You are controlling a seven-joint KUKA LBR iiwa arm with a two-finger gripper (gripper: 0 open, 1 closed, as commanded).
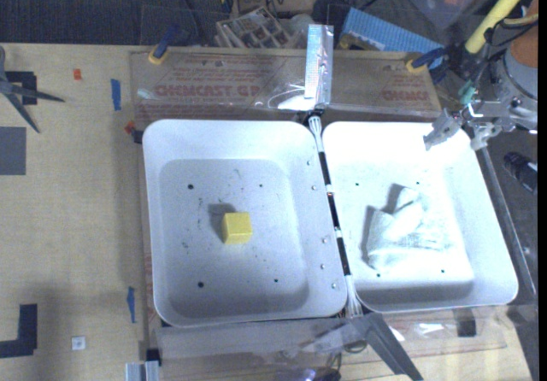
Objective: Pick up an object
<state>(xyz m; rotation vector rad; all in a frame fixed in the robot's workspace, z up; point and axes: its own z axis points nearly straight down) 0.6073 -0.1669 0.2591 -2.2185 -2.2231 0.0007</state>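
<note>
Bench (68, 225) inspected from the camera's left to its right. Two shallow white bins sit side by side, touching along their inner rims. The left bin (171, 149) holds one object: a small yellow block (238, 227), resting flat near the centre of the floor, roughly cube-shaped with no marked long axis. The right bin (487, 225) holds one item: a crumpled white wrapper (402, 225), lying just right of that bin's centre, its longer run slanting from lower left to upper right. Count: one block, one wrapper, two bins, one arm. The gripper (453, 131) hangs over the far right corner of the right bin, above the rim, holding nothing; whether its fingers are apart or together cannot be told at this resolution. Judgement: the wrapper is the nearer candidate, lying toward the camera and to the left of the gripper; the block lies well apart, across the shared rim.
</note>
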